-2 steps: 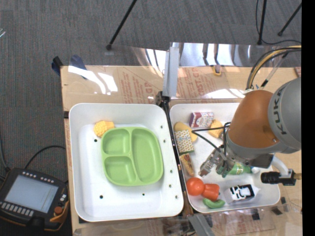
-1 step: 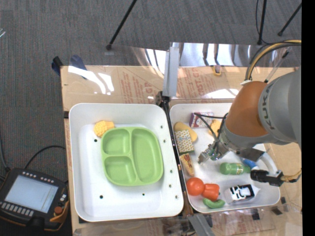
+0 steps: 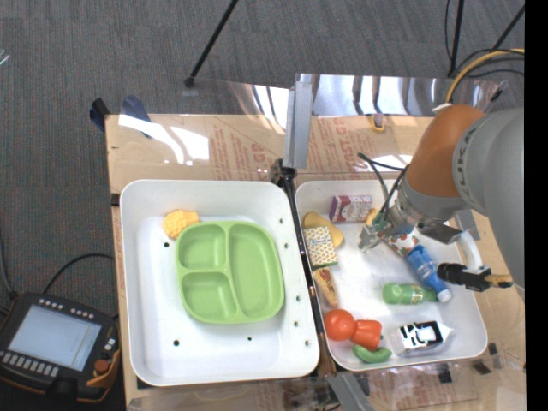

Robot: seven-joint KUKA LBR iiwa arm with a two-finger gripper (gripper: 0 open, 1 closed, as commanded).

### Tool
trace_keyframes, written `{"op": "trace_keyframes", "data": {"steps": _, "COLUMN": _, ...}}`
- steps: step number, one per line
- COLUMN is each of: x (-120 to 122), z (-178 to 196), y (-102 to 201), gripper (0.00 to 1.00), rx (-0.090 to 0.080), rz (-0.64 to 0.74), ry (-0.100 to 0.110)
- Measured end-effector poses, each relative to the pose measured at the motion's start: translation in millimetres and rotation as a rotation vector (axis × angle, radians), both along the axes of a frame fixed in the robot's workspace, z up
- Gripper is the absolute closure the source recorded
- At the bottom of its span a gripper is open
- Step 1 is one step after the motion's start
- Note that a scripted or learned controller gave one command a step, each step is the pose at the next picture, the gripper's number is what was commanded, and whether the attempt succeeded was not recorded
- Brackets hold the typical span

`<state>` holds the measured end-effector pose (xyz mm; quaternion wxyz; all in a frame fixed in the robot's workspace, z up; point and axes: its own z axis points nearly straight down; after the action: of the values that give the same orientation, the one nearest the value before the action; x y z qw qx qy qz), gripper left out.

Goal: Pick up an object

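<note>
Grey carpet surrounds our bench. We note the two-finger gripper low in the right white bin; whether it is clenched we cannot tell. At its 4 o'clock lies a blue plastic bottle, at 10 a small purple carton, at 5 a green bottle. A green divided plate sits in the left white bin.
</note>
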<state>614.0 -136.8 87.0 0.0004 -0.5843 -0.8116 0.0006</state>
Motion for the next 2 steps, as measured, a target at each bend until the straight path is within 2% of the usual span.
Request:
{"op": "trace_keyframes", "data": {"steps": 1, "x": 25.1, "z": 6.2, "y": -20.8, "gripper": 1.00, "rx": 0.000, "rz": -0.362, "ry": 0.000}}
{"op": "trace_keyframes", "data": {"steps": 2, "x": 31.8, "z": 19.7, "y": -65.7, "gripper": 1.00, "rx": 0.004, "rz": -0.146, "ry": -0.002}}
